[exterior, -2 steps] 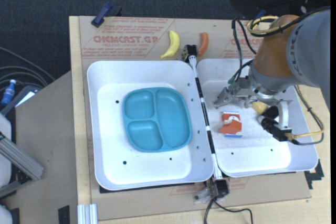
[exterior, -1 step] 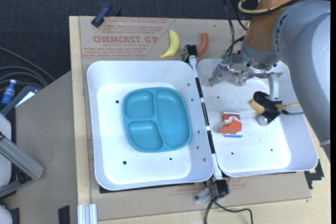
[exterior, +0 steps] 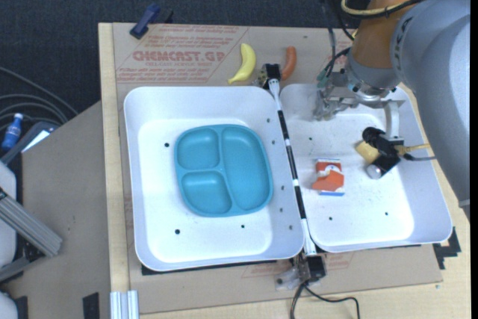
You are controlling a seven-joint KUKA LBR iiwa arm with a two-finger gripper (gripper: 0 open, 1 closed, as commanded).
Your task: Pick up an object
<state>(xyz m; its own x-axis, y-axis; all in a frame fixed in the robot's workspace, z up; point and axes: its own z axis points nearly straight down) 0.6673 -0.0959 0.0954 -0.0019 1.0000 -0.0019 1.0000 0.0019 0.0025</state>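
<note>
A small orange, white and blue object (exterior: 328, 177) lies in the middle of the right bin (exterior: 418, 224). My gripper (exterior: 326, 107) hangs over the back left part of that bin, close to its rear wall. It is well behind the small object and apart from it, and I see nothing held in it. The grey arm with its orange band comes in from the right above the bin's back corner.
A blue divided plate (exterior: 222, 169) lies in the left bin (exterior: 149, 235). On the bench behind the bins lie a yellow banana (exterior: 243, 63) and an orange sausage-shaped thing (exterior: 288, 62). A blue object (exterior: 146, 21) sits at the bench's back left edge.
</note>
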